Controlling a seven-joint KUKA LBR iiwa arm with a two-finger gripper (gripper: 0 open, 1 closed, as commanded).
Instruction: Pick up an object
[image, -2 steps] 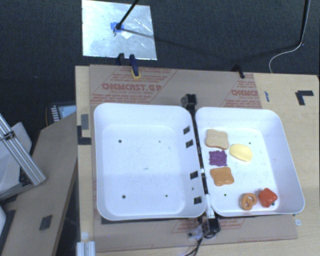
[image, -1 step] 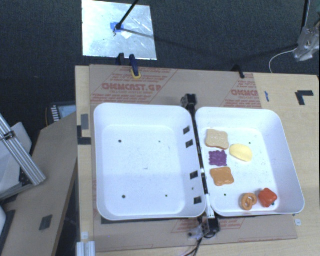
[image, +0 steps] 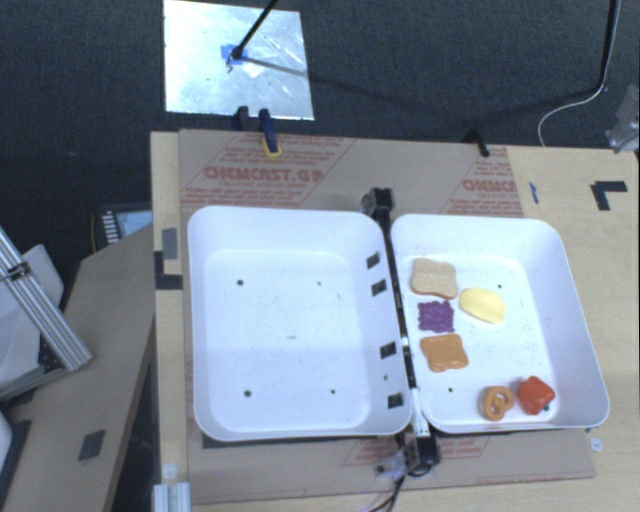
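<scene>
Six small food pcs clustered in right bin (image: 560, 250), frame's lower right: toast slice (image: 434, 277), yellow pc (image: 482, 305), purple pc (image: 435, 316), orange slice (image: 444, 352), pretzel-like ring (image: 497, 402), red pc (image: 535, 394). End effector state: cannot tell. Risks: flat slices slipping, ring & red pc touching, so maybe nudged or double-grabbed.

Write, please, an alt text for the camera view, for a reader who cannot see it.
Two shallow white bins sit side by side on a bench; the right bin holds six small items: a tan toast piece, a yellow piece, a purple piece, an orange toast piece, an orange ring and a red piece.
</scene>
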